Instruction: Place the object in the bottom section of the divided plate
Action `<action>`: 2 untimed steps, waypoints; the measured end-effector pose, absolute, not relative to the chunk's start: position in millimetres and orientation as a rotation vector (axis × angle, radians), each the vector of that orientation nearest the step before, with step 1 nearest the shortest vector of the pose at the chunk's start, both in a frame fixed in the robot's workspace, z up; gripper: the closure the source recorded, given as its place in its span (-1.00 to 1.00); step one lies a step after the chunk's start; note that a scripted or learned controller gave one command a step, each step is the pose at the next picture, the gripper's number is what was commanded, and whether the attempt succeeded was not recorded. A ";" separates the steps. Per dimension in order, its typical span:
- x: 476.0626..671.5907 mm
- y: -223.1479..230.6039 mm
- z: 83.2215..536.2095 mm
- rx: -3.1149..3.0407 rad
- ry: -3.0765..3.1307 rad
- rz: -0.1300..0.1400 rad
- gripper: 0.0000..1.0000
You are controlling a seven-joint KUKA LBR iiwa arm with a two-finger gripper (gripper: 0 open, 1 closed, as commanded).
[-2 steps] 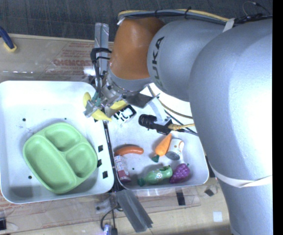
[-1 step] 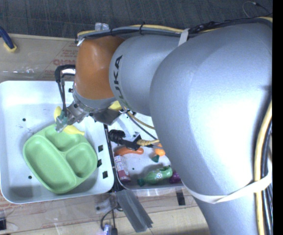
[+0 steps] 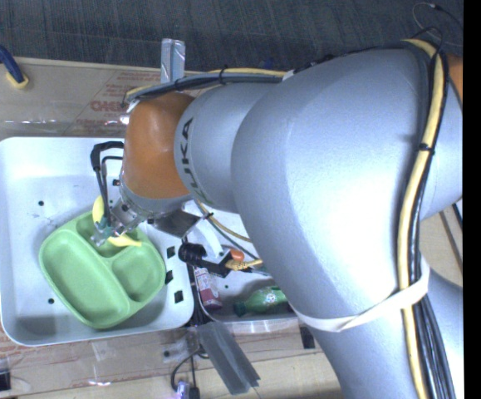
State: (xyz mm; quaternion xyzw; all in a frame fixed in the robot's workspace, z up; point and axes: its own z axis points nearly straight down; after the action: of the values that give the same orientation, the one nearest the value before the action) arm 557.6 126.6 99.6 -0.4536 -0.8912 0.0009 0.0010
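Far left top, a small blue item w/ a yellow end [image 3: 9, 63] lies on the bench edge, partly cut off by the frame. Below it the left bin [image 3: 24, 181], white & shallow, w/ its near-right corner hidden under the arm. In that bin sits the green divided plate [image 3: 82, 277], 3 sections visible: 1 long one at left, 1 at lower right, 1 small one at top that the wrist mostly covers. A yellow object [image 3: 124, 240] lies at the plate's upper edge, w/ another sliver of yellow just above at the plate rim; can't tell if that's 1 thing or 2, or which section it rests in, since the gripper sits right on top.

The gripper [image 3: 107, 227] is down at that spot, touching or just over the yellow object. Fingers are too small & shadowed; can't tell if they're spread, clenched or gripping it.

Right of that, the orange band & grey arm [image 3: 331, 189] block most of the right bin [image 3: 248, 324]. Only a strip shows: a dark bottle-like item [image 3: 205, 289], a green bottle [image 3: 265, 299], a small orange bit [image 3: 237, 256]. Rest hidden.
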 end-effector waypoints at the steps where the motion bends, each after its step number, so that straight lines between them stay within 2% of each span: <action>1: 542.4 193.4 102.1 -1.367 -2.838 -0.007 1.00; 2: 535.0 207.7 131.4 -1.260 -2.877 0.002 1.00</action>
State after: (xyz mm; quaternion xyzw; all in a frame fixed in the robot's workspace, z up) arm 535.0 207.7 131.4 -0.4012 -0.9160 0.0006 0.0006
